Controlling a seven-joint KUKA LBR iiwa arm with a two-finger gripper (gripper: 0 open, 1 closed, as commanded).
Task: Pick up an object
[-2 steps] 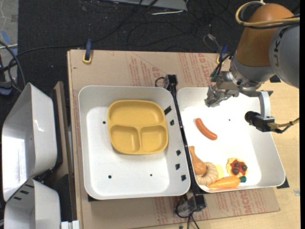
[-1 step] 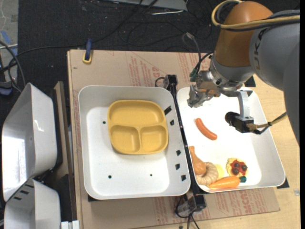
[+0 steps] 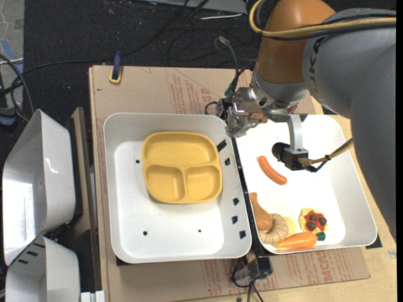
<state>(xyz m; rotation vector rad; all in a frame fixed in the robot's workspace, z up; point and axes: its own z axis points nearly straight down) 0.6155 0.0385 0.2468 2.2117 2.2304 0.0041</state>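
My gripper [image 3: 235, 123] hangs over the far left corner of the right bin [image 3: 334, 137], close to the wall shared with the left bin. Nothing shows held in it. A small red-orange sausage [image 3: 272, 170] lies in the right bin a short way to the near right of the gripper. Along that bin's near edge lie a tan drumstick [image 3: 260, 216], a pale curled shrimp [image 3: 274, 233], an orange carrot [image 3: 298, 240] and a small pizza piece [image 3: 313, 219]. A yellow divided plate [image 3: 182, 167] rests in the left bin [image 3: 126, 225].
The grey arm with its orange band [image 3: 293, 36] covers the upper right of the view. Two more white bins [image 3: 38, 181] stand off the bench at the left. A yellow-handled clamp [image 3: 115, 74] sits at the bench's far left corner.
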